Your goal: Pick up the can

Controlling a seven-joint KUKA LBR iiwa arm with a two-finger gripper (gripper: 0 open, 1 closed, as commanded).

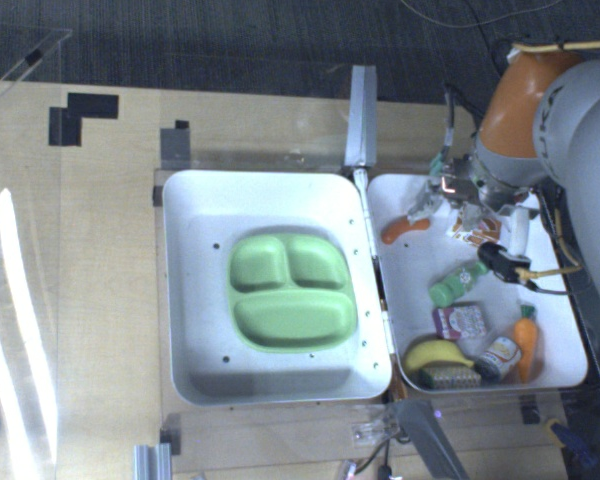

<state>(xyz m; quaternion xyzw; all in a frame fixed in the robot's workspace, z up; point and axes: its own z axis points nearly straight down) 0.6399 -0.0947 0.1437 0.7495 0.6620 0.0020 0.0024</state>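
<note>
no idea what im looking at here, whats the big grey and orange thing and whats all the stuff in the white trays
The grey and orange thing is a robot arm, reaching in from the right. One camera above the bench looks down at a slant. At the arm's end is its tool, a two-finger grabber, hanging over the far end of the right bin; what it holds, if anything, I cannot tell. The left bin has a green divided plate. The right bin holds small items: a green bottle, a banana, a carrot, a small can near the front, a purple packet. The job is picking up the can.
</note>
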